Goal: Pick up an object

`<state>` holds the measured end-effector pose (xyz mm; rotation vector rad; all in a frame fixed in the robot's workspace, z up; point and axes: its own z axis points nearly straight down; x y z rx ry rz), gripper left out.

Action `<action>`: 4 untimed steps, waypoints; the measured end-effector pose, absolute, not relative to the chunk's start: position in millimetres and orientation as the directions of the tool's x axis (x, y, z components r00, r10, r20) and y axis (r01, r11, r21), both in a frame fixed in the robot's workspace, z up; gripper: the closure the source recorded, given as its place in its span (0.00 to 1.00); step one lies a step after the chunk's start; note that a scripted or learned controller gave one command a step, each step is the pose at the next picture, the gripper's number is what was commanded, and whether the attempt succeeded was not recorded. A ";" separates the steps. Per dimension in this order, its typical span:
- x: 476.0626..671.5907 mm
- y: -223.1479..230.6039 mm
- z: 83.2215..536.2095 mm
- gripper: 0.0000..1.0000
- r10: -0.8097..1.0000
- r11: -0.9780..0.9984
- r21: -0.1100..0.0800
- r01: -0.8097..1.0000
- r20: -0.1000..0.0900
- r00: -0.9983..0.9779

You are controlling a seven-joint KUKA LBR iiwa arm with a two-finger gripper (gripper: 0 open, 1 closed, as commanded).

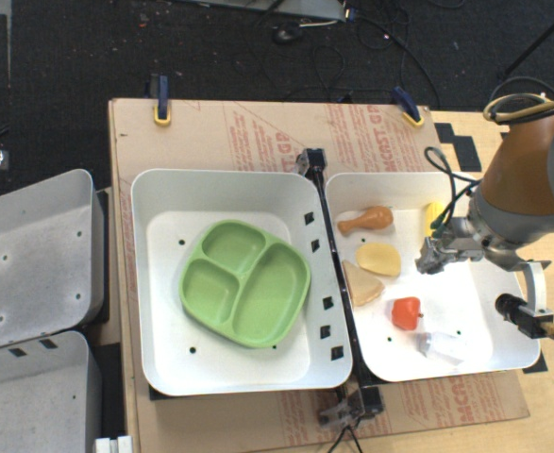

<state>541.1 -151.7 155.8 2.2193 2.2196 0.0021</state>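
The right bin (503, 352) holds several small objects: a tan drumstick-shaped piece (366, 220), a pale yellow lump (379, 259), a beige wedge (361, 284), a red piece (406, 313), a whitish crumpled piece (443, 346) and a yellow object (435, 215) partly hidden by the arm. My gripper (431, 256) hangs over the middle of this bin, just right of the yellow lump and above the red piece. Nothing shows between its fingers.
The left bin (154, 253) holds a green divided plate (246, 281). A black divider with clips (328, 253) runs between the bins. Grey trays (31, 243) lie off the bench to the left. Cables trail behind the wrist at the right.
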 end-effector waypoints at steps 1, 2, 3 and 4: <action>542.5 -152.0 206.1 1.00 1.000 0.002 0.006 1.000 -0.002 -0.002; 543.5 -99.8 216.0 1.00 1.000 0.008 0.002 1.000 0.001 -0.008; 539.4 -44.2 227.1 1.00 1.000 0.008 0.001 1.000 0.001 -0.008; 523.8 6.4 217.8 1.00 1.000 0.008 -0.003 1.000 0.002 -0.008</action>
